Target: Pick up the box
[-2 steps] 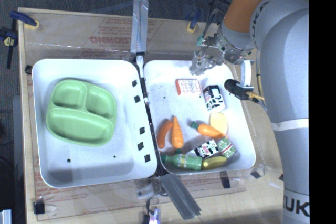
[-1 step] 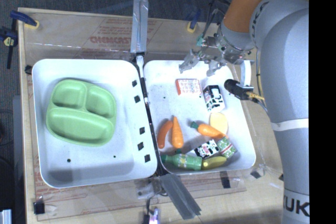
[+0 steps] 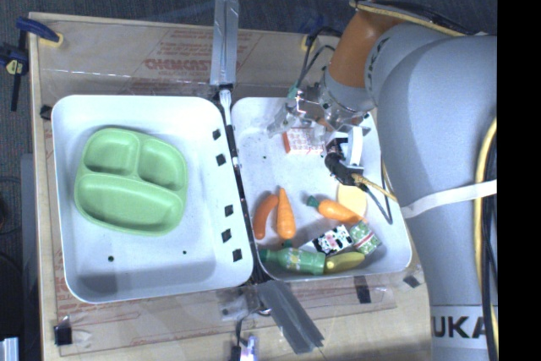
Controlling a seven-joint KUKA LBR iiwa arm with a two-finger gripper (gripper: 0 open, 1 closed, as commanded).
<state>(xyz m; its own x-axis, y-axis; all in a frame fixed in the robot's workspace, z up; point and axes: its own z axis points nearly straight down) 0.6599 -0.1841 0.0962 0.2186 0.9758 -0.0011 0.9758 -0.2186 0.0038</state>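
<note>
Located in the right white plastic bin, far half: small red-and-white carton box, lying flat on the bin floor, apart from the other items. Positioned directly beside and partly over its far right corner: two-finger metal jaws on the grey arm with orange wrist band. Reach comes from the right and angles down toward the box, presumably to line up a grasp on it. Jaw opening: cannot tell; tips lost among cables and glare. Nothing seen clamped; box judged not yet held.

Noted around the box: clear bin floor toward the near side and toward the divider, so no crowding there. Black cable bundle and connector hanging from the wrist, just beside the box on its right; possible snag or nudge risk.

Gathered along the near wall of the same bin, well apart from the box: two orange plastic carrots, a third carrot with a green top, a yellow wedge, a green bottle-like item, a black-and-white patterned item. None obstructing.

In the left white bin: green three-compartment plastic tray, resting flat, irrelevant to access. Both bins seated on the clamped wooden bench.
</note>
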